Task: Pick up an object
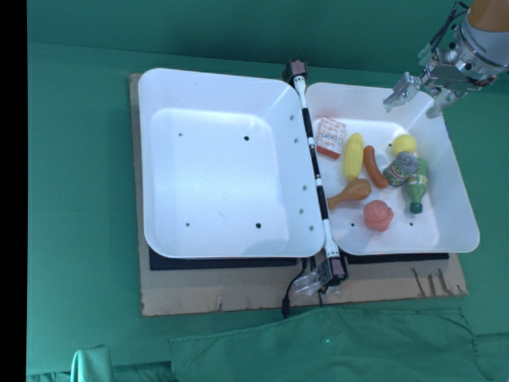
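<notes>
**Inspector:** Camera view, nearest items first. Green cloth [318,344] lies folded at the front edge of the tabletop [79,213]. Behind it a brown cardboard sheet [238,297] carries 2 shallow white bins. The left bin [163,94] is smooth moulded plastic with rounded corners and a few small dark holes in its floor.

**Assistant:** And the right bin [457,221]?

**Inspector:** It holds every candidate. Nearest is a pink rounded toy [378,215]; just beside it, a tan drumstick [351,193]. Further back sit a green bottle [416,185], a grey can [401,168], an orange sausage [374,166], a yellow corn cob [353,156], a red-and-white carton [331,138] and a yellow lemon [404,143]. The bottle, can and lemon crowd together.

**Assistant:** Handling judgement?

**Inspector:** These look like hollow plastic play food: light, stiff, glossy, probably slippery. Rounded pieces may roll out of a pinch. The corn cob seems the soundest choice, being long, ridged and apart from its neighbours on 1 side; take it across its narrow middle. The carton's flat faces would also suit.

**Assistant:** Gripper status?

**Inspector:** The gripper [417,96] hangs over the far right corner of the right bin, above the lemon's side, its 2 metal fingers spread wide with nothing between them. No object is lifted.
</notes>
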Available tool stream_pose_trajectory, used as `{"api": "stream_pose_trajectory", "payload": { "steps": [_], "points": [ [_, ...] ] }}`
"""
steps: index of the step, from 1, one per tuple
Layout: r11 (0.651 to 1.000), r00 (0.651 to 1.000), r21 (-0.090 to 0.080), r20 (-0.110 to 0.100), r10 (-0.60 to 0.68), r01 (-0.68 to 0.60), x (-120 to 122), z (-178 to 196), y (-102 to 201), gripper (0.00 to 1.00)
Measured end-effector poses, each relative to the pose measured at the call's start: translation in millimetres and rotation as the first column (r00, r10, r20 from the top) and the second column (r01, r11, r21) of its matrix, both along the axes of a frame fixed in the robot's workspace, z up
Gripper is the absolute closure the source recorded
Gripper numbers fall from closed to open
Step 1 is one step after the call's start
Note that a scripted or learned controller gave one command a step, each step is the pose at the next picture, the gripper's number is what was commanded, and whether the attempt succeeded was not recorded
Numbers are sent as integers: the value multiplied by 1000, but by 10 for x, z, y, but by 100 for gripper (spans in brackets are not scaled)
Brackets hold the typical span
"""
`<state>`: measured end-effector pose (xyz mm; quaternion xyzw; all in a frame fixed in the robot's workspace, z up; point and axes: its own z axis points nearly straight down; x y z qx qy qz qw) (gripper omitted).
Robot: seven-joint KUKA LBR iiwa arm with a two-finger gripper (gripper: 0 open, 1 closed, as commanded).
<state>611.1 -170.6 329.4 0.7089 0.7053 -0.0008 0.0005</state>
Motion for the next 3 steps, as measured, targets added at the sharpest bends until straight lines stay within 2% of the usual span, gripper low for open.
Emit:
{"api": "stream_pose_trajectory", "payload": {
  "steps": [1,2,3],
  "points": [
    [1000,1000,0,0,1,-1,-50,-407,-11,0],
    [1000,1000,1,-3,1,-1,-92,-1009,-22,0],
    [1000,1000,-2,7,1,-1,-70,-1469,-41,0]
  ]
}}
